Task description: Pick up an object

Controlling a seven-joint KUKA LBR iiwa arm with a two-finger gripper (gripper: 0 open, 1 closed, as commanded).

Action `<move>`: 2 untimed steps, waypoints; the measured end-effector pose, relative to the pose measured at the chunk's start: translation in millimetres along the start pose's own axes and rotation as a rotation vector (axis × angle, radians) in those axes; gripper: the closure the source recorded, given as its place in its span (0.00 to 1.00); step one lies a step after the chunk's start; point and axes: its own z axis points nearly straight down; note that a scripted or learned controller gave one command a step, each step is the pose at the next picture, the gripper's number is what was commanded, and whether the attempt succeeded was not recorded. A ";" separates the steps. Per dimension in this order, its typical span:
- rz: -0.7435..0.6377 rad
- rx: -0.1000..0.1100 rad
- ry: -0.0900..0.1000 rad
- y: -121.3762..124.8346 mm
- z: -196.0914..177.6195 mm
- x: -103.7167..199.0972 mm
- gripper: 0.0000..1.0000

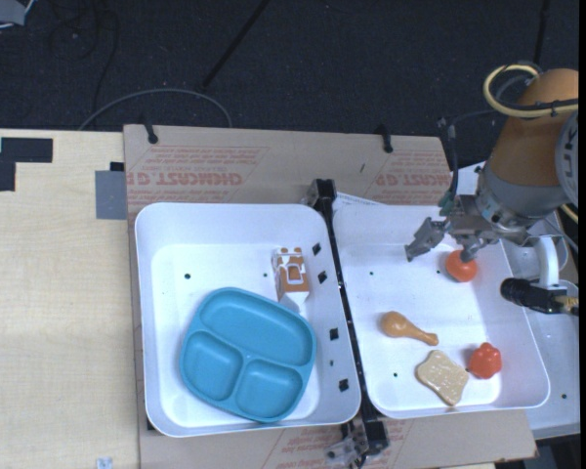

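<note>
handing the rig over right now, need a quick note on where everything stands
End effector: low over the far part of the right bin, fingers spread, nothing between them. One finger reaches toward the bin's middle, the other sits right by the orange ball.
Right bin: orange ball at the end effector, drumstick toy in the middle, toast slice and red pepper toy at the near side.
Left bin: blue divided plate, small orange and white toy by the divider.
Done: nothing lifted.
Left: close on an object and raise it; the ball looks the likeliest target.
</note>
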 end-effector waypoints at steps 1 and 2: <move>-0.002 -0.015 -0.002 2.6 -8.9 0.0 0.00; -0.002 -0.009 -0.001 -1.2 35.1 3.7 0.00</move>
